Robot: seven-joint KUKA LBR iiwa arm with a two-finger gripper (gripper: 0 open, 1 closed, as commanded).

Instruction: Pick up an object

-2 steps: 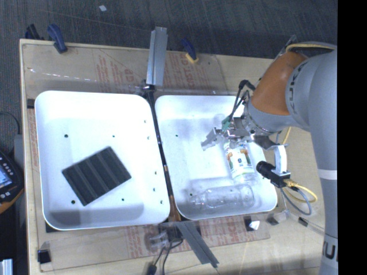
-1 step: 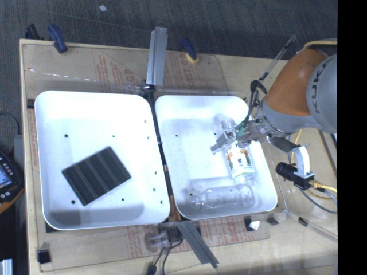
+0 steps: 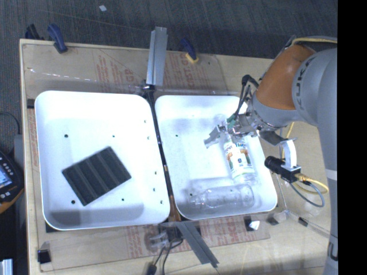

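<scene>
- My gripper [image 3: 221, 135] is low in the right bin [image 3: 178, 153], by the labelled bottle's [image 3: 239, 160] top end.
- Grip state: can't tell, too blurry.
- Bottle seems to lie flat, so lifting remains.
- Clear bottle [image 3: 223, 197] lies nearby.

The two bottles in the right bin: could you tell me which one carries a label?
The labelled bottle, lying lengthwise along the right bin's right side just under the gripper, has a white-and-orange label. The clear bottle lying crosswise at the near wall appears bare.

Pincer [image 3: 221, 132] fingers blurred — gap unreadable; clear bottle [image 3: 223, 196] faint against the bin.
</scene>
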